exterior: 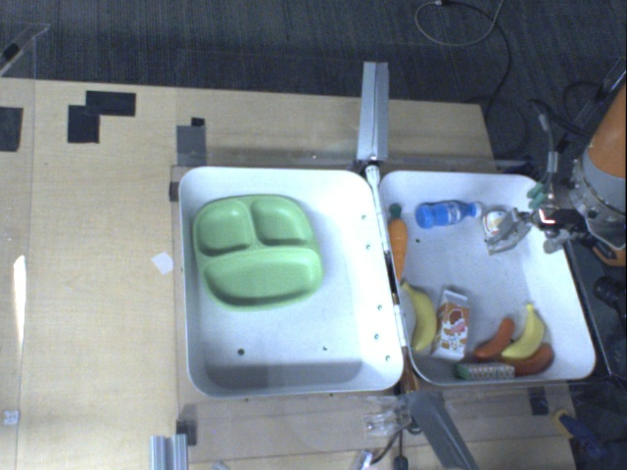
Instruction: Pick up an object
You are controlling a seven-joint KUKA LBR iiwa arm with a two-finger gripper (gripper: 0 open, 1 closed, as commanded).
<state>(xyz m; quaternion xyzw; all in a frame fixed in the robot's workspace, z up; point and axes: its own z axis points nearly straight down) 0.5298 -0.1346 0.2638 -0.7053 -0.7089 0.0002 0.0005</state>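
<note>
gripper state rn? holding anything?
Two-finger gripper: over the right white bin near the blue plastic bottle; open or shut cannot be told, no object visibly held.

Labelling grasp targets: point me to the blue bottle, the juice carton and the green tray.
blue bottle (446,212), camera view, middle of its body.
juice carton (453,325), camera view, centre of its printed face.
green tray (258,252), camera view, ridge between its compartments.

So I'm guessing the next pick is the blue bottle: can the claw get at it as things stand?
Probably yes. The blue bottle lies by itself near the right bin's far wall, nothing stacked on it, and the claw is close beside it over bare floor.
</note>
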